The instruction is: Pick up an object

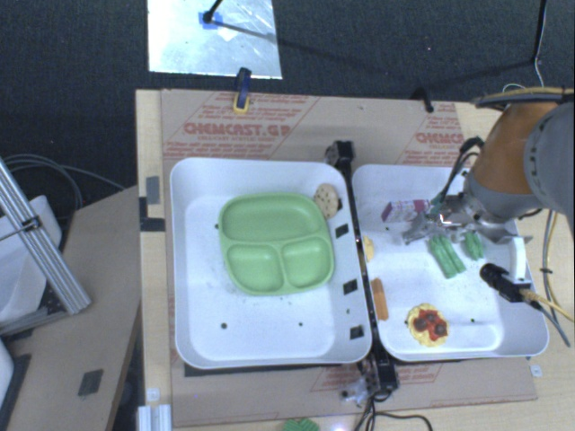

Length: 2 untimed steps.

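Just below jaws — green beans.

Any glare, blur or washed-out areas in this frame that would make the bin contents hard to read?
Camera view: the shiny silver sheet above the bench glares; both white bins are brightly lit, nearly washed out, with faint shadows; the green divided plate reads clearly; the small purple-and-white packet and the gripper look soft and blurry.

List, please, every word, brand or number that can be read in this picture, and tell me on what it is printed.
"CHEMCAST GP", red print, on the brown board under the bins, upper left.
The same red print repeats at the board's upper right and lower edge, too blurred to read.
Purple packet in the right bin: print too small to read.
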Tool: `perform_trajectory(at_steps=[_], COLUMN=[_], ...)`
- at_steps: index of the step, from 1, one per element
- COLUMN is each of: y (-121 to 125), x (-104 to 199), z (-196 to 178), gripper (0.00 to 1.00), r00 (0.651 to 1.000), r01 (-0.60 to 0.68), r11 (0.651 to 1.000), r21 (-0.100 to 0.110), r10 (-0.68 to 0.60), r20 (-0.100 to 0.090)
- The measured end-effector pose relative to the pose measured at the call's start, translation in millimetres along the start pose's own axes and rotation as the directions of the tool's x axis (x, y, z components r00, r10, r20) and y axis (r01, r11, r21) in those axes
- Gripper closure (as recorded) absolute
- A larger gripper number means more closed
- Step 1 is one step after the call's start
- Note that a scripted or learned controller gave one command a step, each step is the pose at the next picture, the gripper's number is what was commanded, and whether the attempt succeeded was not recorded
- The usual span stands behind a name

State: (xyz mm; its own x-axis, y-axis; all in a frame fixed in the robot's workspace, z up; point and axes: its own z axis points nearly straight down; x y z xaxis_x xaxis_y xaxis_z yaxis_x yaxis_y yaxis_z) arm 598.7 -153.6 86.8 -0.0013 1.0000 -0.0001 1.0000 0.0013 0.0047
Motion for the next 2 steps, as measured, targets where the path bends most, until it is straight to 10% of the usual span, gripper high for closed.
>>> perform_trajectory(at_steps=[1, 2], y=[35, -27], x=[-11, -31], z=[4, 2], gripper=[0.00, 0.00], r00=[1.000, 1.000], r01=[0.007, 0.000], r11=[1.000, 1.000], r21=[0.019, 0.008], r10=[-0.007, 0.000], r20=[-0.004, -0.009])
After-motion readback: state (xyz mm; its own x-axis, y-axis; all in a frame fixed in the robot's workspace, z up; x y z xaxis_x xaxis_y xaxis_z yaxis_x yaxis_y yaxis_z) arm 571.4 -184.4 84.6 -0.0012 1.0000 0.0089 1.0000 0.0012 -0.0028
